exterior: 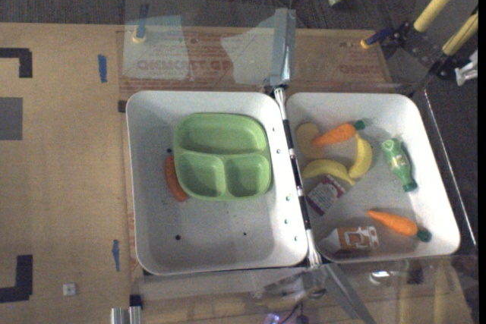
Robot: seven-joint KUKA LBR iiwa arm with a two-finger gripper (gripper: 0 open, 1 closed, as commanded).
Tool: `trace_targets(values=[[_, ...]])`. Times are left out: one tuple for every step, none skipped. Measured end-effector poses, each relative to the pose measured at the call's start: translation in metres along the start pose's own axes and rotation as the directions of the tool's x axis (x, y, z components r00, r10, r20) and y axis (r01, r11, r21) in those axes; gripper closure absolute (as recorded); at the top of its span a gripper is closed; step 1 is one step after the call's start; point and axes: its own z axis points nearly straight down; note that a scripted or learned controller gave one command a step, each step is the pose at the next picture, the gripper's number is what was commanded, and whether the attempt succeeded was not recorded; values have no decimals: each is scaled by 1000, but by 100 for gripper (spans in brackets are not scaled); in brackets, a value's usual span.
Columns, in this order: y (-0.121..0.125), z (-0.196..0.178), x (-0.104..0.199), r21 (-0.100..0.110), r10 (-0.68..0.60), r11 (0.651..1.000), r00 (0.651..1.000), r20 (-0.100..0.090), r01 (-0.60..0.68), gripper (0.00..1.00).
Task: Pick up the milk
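The milk (355, 238), a small carton with an orange label too blurred to read, lies at six o'clock in the right bin (437, 163), beside a carrot (398, 224); gripper state: cannot tell.

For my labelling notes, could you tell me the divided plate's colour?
Light green: the divided plastic plate, clearest in the camera view.

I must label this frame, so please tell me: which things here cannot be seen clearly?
- Carton labels: the small carton and the orange carton in the right bin are too blurred to read, so which is the milk is uncertain.
- Orange item: partly hidden under the green tray.
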Motion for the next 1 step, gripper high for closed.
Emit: trace_targets(values=[[-73, 76, 1, 2, 121, 993, 993, 0, -121, 0]])
